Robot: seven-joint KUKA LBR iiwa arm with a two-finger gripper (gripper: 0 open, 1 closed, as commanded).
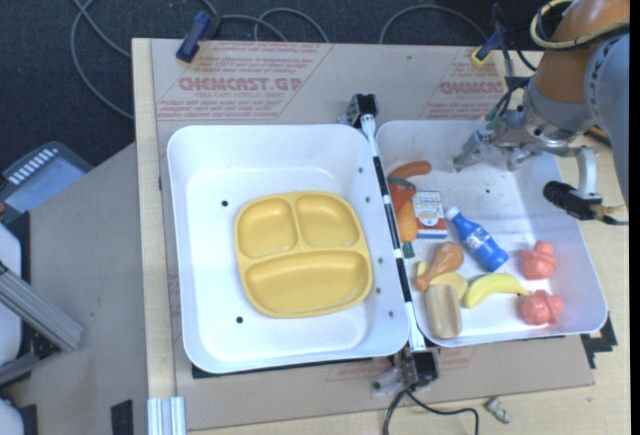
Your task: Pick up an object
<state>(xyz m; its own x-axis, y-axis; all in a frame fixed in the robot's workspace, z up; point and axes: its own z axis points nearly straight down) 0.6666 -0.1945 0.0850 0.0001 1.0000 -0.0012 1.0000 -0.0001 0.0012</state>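
The small toy objects lie in the lower half of the right shallow white bin [490,333]: a blue plastic bottle [478,241], a yellow banana [494,289], two pink berries [540,307] and a brown drumstick [438,265]. The claw [497,147] hangs over the upper part of this bin, well apart from them; whether it is clenched, I cannot tell. The grey arm with the orange band [580,48] reaches in from the right. The left white bin [200,163] holds a yellow divided plate [302,253].

A yellow tray [300,253] sits in the white left bin [200,163]. Right of it lie a blue bottle [478,241], yellow banana [492,289] and two pink berries [540,283].
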